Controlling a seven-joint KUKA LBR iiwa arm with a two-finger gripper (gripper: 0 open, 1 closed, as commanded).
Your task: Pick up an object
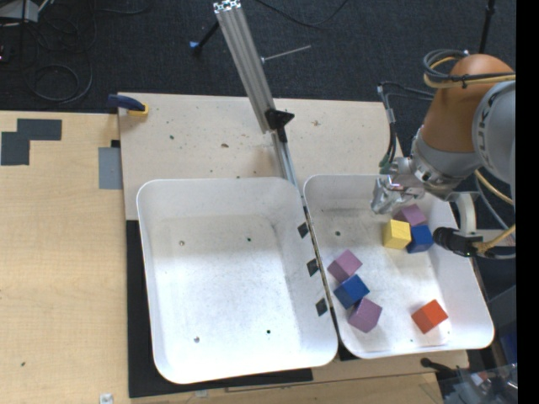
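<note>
gripper (389,195): finger state unclear; hovers in right bin (472,326) | yellow cube (397,234): just near-right of it; apart

Claw (390,199) above right bin (354,194), near yellow cube (397,234)

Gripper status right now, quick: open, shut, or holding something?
Gripper: cannot be told; it hangs over the right bin, beside the yellow cube.

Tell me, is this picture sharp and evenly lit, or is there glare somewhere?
Camera view: the left bin floor glares bright white; the floor beyond the bench is dark; the coloured blocks, such as the orange one, look slightly soft; the gripper is blurry.
</note>
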